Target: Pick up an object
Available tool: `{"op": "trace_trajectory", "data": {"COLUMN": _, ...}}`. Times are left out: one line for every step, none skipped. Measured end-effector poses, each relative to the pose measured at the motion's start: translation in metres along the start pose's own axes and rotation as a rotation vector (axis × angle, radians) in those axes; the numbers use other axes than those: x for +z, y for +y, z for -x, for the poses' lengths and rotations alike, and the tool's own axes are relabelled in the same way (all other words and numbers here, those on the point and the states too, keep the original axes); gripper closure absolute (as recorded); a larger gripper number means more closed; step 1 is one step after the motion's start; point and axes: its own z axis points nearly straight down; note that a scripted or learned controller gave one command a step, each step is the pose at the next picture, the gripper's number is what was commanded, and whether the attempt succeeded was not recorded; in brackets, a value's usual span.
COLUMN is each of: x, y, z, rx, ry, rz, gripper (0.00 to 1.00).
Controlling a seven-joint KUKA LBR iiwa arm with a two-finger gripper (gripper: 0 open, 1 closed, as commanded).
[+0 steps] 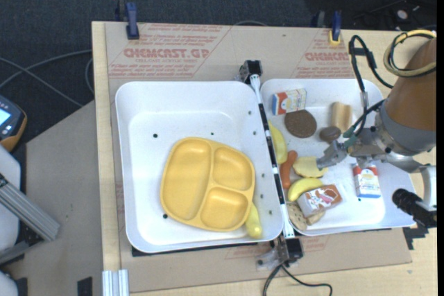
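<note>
1. The claw is low inside the right bin, reaching in from the right on the grey arm. I cannot tell its state at this size.
2. Nothing shows as lifted: every item appears to rest on a bin floor, so the pick looks not yet done.
3. Taking the claw as landmark, the nearest candidates are the pale wedge just left of and below it, the brown disc above and to its left, and the grey lump just above it.
4. Further from the claw: the banana below, the carrot to its left, the cork cylinder above, the carton up and left, and the bottle below and right.
5. The yellow tray lies far left of the claw, in the other bin.
6. Judged so, the task is at the approach stage; closing, gripping and lifting remain.
</note>
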Motion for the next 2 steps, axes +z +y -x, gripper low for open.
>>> {"op": "trace_trajectory", "data": {"x": 0.102, "y": 0.048, "z": 0.074, "rx": 0.004, "ry": -0.004, "rz": 0.001, "gripper": 0.00}}
{"op": "trace_trajectory", "data": {"x": 0.112, "y": 0.095, "z": 0.055, "rx": -0.003, "ry": -0.002, "rz": 0.005, "gripper": 0.00}}
